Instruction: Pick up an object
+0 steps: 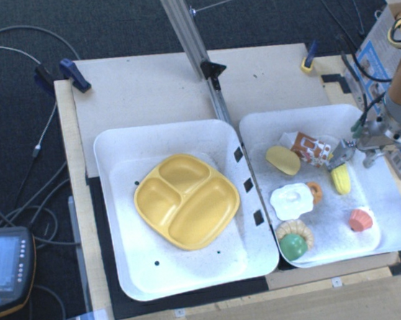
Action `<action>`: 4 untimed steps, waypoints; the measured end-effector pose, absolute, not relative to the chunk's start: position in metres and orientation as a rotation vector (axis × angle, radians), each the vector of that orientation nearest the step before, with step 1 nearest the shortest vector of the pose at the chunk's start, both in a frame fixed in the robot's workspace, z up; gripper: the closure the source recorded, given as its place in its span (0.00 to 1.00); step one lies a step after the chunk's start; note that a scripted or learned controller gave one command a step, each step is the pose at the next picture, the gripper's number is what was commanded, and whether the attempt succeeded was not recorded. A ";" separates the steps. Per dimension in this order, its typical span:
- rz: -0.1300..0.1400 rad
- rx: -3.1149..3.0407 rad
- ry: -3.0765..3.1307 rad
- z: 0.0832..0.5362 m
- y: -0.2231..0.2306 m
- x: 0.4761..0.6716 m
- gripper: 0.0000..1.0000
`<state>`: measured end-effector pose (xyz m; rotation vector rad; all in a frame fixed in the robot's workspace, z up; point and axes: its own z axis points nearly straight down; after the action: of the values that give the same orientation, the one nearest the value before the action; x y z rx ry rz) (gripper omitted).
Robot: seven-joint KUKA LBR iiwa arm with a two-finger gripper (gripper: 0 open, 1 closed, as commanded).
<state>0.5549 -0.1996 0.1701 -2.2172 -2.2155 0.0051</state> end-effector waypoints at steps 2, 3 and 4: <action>0.001 -2.221 -2.219 0.092 -0.201 0.557 0.00; -0.004 -2.222 -2.225 0.106 -0.201 0.558 1.00; -0.005 -2.226 -2.228 0.166 -0.210 0.564 1.00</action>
<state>0.5638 -0.2101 0.1659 -2.2262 -2.2277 -0.0051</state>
